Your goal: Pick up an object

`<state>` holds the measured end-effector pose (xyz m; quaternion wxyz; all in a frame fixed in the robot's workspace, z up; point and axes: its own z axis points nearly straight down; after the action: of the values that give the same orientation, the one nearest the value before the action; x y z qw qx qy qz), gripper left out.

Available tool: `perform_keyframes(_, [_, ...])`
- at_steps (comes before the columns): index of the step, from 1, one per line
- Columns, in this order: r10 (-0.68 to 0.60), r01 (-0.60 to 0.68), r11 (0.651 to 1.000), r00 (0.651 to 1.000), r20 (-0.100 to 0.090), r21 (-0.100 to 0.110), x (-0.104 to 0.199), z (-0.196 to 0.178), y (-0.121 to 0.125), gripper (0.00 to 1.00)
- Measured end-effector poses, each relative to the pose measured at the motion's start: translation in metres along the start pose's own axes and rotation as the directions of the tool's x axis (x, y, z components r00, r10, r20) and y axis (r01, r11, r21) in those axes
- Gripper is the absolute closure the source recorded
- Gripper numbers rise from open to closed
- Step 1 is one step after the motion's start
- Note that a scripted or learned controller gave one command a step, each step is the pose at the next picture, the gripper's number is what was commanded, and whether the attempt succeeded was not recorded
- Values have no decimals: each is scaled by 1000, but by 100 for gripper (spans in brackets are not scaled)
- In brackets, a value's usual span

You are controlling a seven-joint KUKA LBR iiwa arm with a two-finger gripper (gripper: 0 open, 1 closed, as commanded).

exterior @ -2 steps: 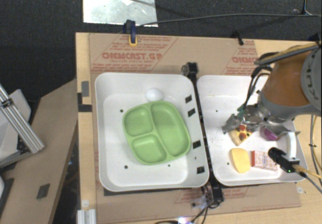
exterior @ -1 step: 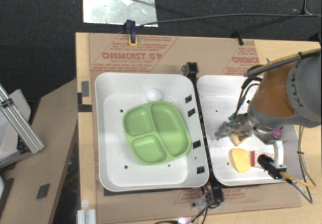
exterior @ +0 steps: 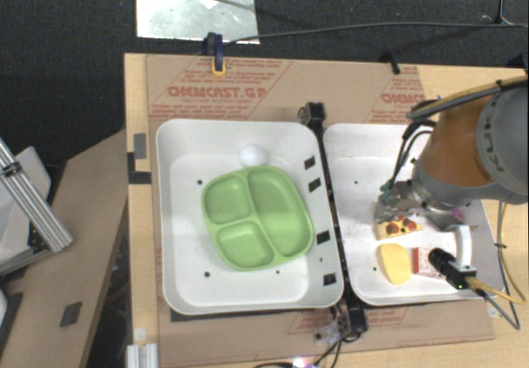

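My gripper (exterior: 393,207) hangs low over the left part of the right bin (exterior: 355,161), under the grey and orange arm that comes in from the right. Directly beneath its tip lies a small yellow toy with red spots (exterior: 400,228), like a pizza slice; contact between them is not visible. Just in front of that sits a plain yellow lump (exterior: 396,264). A small red and white item (exterior: 425,263) lies to the lump's right.
The left bin (exterior: 178,193) holds a green three-compartment plate (exterior: 256,217) and a small white ball (exterior: 254,155) behind it. A black divider (exterior: 324,193) separates the bins. A blue clamp (exterior: 214,52) grips the bench's far edge.
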<state>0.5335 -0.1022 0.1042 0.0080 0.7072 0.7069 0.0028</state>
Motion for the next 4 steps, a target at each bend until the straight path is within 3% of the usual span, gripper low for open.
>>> perform_keyframes(1, [-4,4,1000,1000,-7,11,0,-43,3,100])
perform_keyframes(3, [-5,5,1000,1000,-6,8,9,-148,12,100])
perform_keyframes(4, [-8,8,1000,1000,-7,12,63,-134,32,100])
